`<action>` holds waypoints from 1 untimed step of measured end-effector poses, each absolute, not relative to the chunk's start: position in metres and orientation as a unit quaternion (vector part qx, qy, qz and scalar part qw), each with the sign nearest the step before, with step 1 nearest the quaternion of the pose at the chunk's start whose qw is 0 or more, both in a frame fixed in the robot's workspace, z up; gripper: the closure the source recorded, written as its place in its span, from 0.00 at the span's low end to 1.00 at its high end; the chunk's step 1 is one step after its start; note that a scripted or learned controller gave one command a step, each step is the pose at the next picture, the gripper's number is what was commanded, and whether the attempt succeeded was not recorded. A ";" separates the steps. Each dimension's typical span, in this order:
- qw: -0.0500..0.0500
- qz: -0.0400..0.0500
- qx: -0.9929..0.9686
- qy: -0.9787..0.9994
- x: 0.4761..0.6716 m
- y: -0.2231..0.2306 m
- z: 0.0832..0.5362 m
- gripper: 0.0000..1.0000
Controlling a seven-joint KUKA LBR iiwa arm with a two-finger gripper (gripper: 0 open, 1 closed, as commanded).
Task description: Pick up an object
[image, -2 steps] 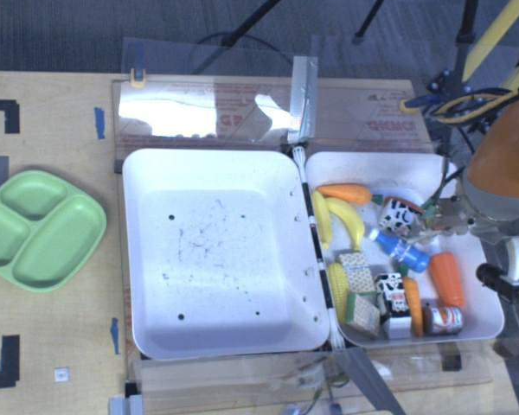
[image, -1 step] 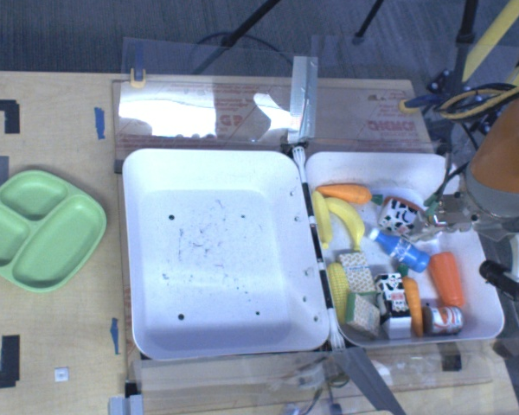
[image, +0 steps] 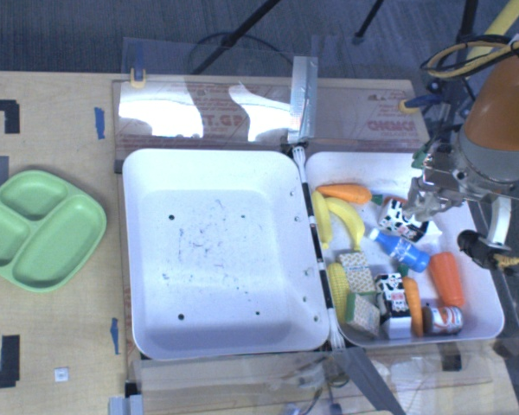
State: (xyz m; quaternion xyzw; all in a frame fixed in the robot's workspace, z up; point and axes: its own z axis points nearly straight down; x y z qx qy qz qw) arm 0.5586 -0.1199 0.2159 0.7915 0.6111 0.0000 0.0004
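Toys are heaped in right bin (image: 489, 322), within arm's reach; gripper (image: 422, 199) is poised over black-and-white toy (image: 404, 222) for picking, finger state cannot be told.

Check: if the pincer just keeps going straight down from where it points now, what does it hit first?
Most likely the black-and-white cow-patterned toy in the right bin, directly under the pincer. The blue bottle lies just beside it. Depth is hard to judge from this slanted view.

Bright, even overhead light; white glare on the clear panel (image: 199, 111) (slightly soft focus).
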 end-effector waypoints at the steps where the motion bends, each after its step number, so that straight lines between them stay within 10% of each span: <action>1: -0.001 0.000 0.742 0.670 0.576 -0.085 0.184 1.00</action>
